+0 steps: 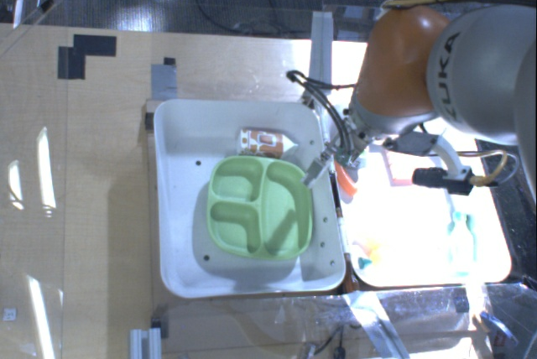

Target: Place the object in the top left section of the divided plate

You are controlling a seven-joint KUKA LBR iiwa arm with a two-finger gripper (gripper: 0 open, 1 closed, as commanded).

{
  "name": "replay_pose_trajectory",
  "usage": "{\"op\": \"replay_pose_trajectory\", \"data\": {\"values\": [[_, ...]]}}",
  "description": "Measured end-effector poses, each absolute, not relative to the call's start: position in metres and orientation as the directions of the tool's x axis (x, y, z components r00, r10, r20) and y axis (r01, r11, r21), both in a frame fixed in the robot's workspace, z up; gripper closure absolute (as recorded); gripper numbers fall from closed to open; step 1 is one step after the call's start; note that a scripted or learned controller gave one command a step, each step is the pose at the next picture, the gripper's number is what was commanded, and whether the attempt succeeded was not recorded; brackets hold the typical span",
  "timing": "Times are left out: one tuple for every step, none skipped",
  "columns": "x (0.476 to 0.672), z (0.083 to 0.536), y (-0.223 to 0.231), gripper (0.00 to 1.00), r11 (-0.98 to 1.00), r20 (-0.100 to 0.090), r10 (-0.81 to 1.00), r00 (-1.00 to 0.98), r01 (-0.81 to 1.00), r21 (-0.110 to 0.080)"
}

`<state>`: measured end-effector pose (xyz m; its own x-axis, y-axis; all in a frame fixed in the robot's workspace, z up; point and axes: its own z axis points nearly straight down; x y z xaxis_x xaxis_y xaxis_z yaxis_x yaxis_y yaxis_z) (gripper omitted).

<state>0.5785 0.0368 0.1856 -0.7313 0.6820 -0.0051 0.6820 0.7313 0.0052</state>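
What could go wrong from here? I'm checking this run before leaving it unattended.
The gripper sits low over the wall between the two bins, so it may knock that edge. An orange object shows beside it, but a grasp isn't clear. The green divided plate is tilted, so anything dropped may slide.

The grey KUKA arm with its orange band [403,64] enters from three o'clock. Its two-finger gripper [329,164] points toward eight o'clock.

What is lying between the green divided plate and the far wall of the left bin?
In the camera view, a small brown-and-white packet lies on the floor of the left bin, between the green divided plate and the far wall, close to the plate's rim.
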Motion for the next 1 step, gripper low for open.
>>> {"op": "replay_pose_trajectory", "data": {"values": [[0.6151,0.1876,-0.0034,0.00,0.925,-0.011,0.379,-0.925,0.379,0.006]]}}
